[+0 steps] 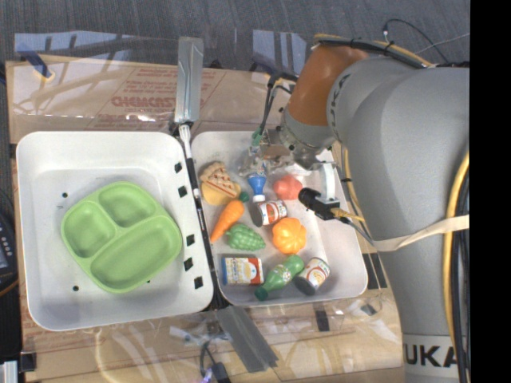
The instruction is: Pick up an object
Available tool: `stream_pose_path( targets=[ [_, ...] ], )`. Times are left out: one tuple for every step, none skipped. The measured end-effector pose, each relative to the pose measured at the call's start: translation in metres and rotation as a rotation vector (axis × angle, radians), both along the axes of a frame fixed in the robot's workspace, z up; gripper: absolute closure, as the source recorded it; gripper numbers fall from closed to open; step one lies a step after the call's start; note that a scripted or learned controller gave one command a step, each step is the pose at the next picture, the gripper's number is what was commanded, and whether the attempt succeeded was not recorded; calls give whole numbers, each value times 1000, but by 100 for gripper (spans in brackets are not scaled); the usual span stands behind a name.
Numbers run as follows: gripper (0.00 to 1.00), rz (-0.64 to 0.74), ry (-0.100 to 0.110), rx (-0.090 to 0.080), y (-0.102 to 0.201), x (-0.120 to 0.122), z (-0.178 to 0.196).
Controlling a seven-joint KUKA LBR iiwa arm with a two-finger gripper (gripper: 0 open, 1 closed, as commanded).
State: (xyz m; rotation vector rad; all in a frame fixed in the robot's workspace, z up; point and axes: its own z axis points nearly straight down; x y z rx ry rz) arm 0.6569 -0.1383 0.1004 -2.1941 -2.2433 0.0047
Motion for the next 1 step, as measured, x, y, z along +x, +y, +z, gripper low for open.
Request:
stream_pose_path(
  targets=[
    [100,-47,-6,0,97,1,93]
  ],
)
